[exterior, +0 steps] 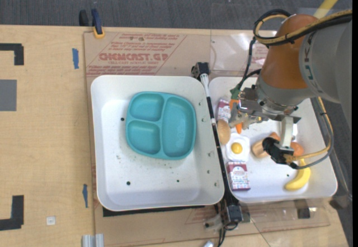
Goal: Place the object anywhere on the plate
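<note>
A teal plate [161, 125] with three compartments lies in the left bin [112, 179], and nothing rests on it. My gripper [244, 113] hangs low over the back left part of the right bin [319, 184], under the orange wrist band. Right below it lie a pink packet [224, 109], a small orange piece [239, 127] and a tan bread roll [223, 132]. The wrist hides what is between its tips, so I cannot tell whether it holds anything.
The right bin also holds a toy fried egg [237, 148], a pink carton [239, 176], a yellow banana [298, 180] and a brown bun [258, 148]. A raised divider [212, 128] separates the two bins. The arm's black cable loops over the right bin.
</note>
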Robot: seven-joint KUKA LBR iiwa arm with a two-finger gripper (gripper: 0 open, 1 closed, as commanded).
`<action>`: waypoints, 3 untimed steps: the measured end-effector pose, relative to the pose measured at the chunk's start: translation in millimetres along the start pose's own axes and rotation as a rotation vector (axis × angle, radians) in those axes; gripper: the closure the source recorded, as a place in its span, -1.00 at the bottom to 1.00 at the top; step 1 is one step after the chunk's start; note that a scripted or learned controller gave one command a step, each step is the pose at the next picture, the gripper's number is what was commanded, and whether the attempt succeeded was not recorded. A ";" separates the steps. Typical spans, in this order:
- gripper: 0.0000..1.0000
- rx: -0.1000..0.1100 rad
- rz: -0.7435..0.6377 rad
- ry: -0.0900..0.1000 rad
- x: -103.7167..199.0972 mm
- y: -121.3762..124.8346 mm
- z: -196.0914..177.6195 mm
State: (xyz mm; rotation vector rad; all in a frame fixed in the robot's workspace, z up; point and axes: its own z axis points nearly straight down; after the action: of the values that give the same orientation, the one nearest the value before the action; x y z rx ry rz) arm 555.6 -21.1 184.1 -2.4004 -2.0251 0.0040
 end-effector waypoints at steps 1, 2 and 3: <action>-1.00 0.000 0.000 0.000 0.0 0.0 -0.1; 1.00 -0.004 -0.003 -0.001 0.7 1.4 -10.2; -1.00 -0.003 -0.003 -0.001 0.7 1.2 -9.7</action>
State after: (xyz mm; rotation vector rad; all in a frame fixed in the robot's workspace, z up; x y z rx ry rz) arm 556.9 -20.7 193.8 -2.4002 -2.0307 0.0024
